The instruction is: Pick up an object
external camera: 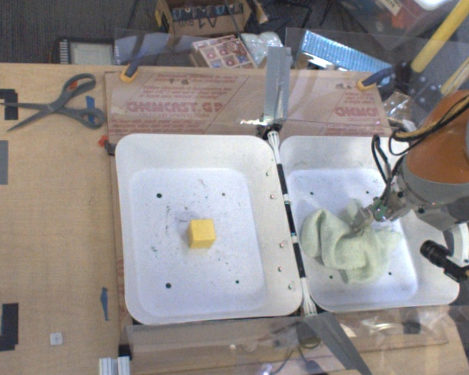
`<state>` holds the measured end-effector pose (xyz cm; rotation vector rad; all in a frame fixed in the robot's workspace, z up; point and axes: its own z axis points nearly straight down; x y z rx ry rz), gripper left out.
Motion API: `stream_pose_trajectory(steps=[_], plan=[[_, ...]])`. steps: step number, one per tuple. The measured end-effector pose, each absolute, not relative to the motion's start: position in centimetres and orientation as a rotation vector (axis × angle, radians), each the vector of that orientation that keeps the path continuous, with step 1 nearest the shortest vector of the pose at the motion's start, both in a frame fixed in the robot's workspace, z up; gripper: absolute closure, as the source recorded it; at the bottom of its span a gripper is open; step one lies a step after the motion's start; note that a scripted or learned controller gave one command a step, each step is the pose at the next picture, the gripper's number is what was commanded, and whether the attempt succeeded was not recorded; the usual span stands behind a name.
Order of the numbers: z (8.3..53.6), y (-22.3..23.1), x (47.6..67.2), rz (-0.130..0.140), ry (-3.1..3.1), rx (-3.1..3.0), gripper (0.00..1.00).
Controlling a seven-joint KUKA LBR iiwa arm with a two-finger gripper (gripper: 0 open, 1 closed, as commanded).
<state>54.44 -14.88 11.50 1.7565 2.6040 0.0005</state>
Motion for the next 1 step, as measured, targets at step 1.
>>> stream_pose_trajectory(steps=[1], plan=[[21.68,-13.72,63.3,0.001,2.881,1.244,1.0]])
